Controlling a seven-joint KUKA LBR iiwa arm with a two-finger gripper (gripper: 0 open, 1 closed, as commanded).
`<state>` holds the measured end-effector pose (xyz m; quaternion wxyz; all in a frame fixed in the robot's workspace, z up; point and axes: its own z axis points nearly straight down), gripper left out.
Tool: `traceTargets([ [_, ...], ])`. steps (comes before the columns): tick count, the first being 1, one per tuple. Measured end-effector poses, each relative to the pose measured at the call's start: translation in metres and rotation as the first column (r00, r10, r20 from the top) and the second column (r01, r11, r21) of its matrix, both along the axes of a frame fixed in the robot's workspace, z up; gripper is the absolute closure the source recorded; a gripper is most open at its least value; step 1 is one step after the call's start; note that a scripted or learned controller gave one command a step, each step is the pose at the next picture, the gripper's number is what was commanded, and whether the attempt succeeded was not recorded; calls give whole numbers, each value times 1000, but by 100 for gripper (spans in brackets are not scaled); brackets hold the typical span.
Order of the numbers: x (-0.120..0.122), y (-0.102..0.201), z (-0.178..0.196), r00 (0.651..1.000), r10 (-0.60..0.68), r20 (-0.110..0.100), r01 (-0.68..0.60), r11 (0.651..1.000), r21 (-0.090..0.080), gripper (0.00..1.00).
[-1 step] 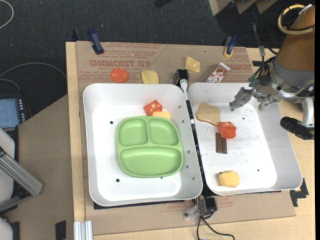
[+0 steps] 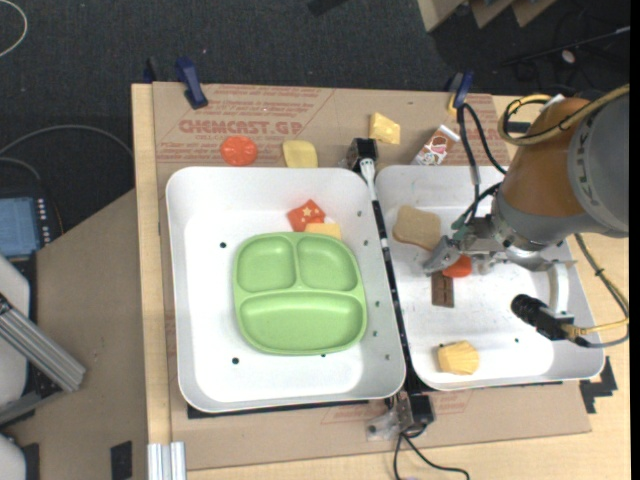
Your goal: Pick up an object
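- Grey arm with orange band (image 2: 545, 163) reaches in from the right, over the right shallow white bin (image 2: 520, 368).
- Two-finger gripper (image 2: 452, 258) sits low in that bin, left of centre; metal fingers (image 2: 437, 259) point left. Spread or pinched: cannot tell, wrist blocks the view.
- Small orange-red object (image 2: 458, 266) right at the fingertips, partly hidden; touching or gripped, can't tell.
- Dark brown rectangular block (image 2: 442, 290) just below the gripper, on the bin floor.
- Tan bread-like piece (image 2: 416, 227) just above-left of the gripper, near the bin's left wall.
- Yellow cheese-like wedge (image 2: 458, 358) near the bin's front edge, well apart from the gripper.
- Left shallow white bin (image 2: 200, 298) holds a green three-compartment plastic plate (image 2: 297, 293); a red block with a star (image 2: 306, 214) and a pale yellow piece (image 2: 324, 231) lie at the plate's top edge.
- On the cardboard behind the bins: orange round piece (image 2: 238, 150), two yellow pieces (image 2: 299, 154) (image 2: 385, 128), red-and-white packet (image 2: 434, 149).
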<state>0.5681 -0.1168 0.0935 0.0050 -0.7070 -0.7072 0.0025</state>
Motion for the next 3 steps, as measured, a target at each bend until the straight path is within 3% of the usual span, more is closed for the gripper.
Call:
traceTargets([
  [1, -16, 20, -9, 1000, 0, 6, 0, 1000, -1, 0],
  [2, -15, 19, 1, 1000, -2, 10, 2, 1000, -3, 100],
  [3, 6, 79, 95, 1000, 4, 16, -4, 1000, -4, 100],
])
